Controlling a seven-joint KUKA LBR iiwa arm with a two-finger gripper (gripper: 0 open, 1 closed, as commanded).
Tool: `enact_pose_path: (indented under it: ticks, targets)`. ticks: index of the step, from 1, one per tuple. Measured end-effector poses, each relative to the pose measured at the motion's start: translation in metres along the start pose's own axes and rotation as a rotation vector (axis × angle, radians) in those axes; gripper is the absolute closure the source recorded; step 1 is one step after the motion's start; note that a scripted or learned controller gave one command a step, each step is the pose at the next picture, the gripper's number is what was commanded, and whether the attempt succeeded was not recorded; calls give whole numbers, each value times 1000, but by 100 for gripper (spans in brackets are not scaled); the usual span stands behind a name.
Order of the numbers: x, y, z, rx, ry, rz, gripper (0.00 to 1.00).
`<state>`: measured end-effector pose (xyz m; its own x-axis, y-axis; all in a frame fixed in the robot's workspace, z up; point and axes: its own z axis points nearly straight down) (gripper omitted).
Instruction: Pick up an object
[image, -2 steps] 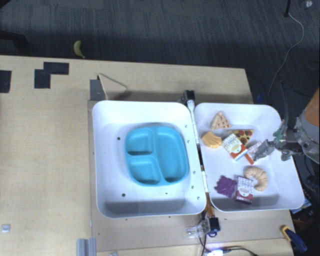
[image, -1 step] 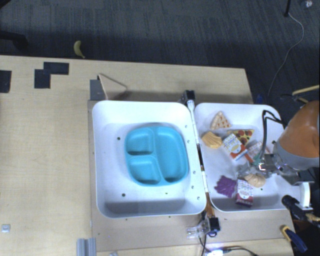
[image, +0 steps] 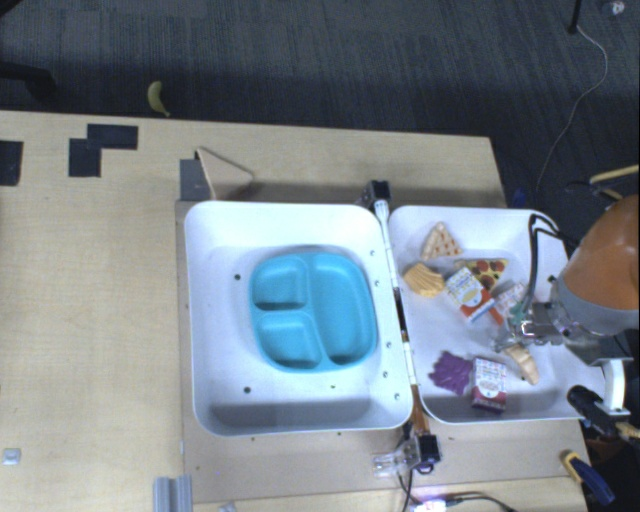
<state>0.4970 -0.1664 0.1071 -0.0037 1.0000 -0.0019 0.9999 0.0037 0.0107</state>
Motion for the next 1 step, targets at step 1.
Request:
enact_pose_path:
  ticks: [1]
  targets:
    - [92, 2, -97, 6, 3, -2, 100]
